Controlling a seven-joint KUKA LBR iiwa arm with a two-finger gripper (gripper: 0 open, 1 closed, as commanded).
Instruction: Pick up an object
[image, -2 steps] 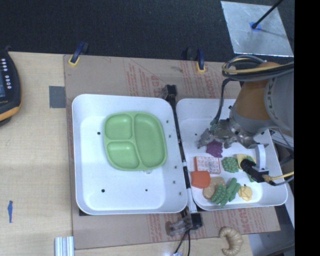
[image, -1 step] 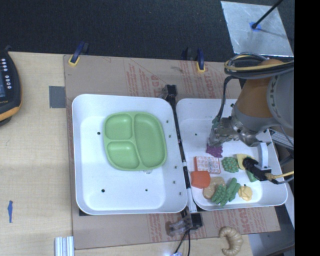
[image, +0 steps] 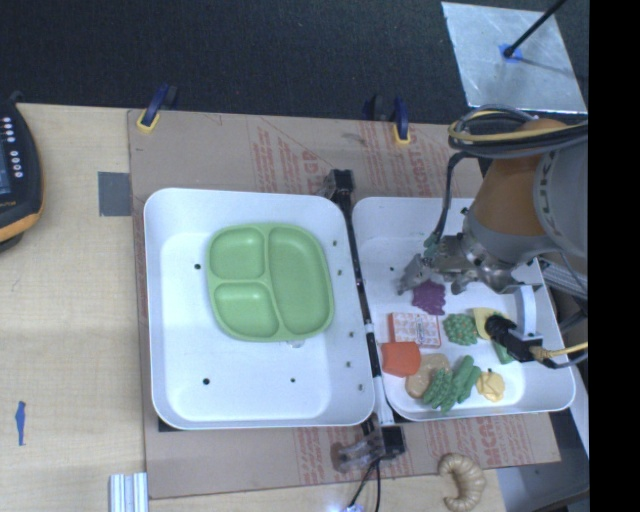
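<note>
purple toy (image: 429, 296) just below gripper (image: 432, 272)

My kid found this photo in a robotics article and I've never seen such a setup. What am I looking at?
You are looking down at a slant from one fixed camera above a workbench. The grey machine with the orange band, reaching in from the right, is a robot arm; its end effector is its grasping part, and it hangs over the right bin, just above a purple toy. Whether it grips anything cannot be told from here. That bin also contains small play-food pieces: a red block, green pea pods, a yellow piece. The left bin contains a green divided plate. A program makes the arm try picking things up.
</note>
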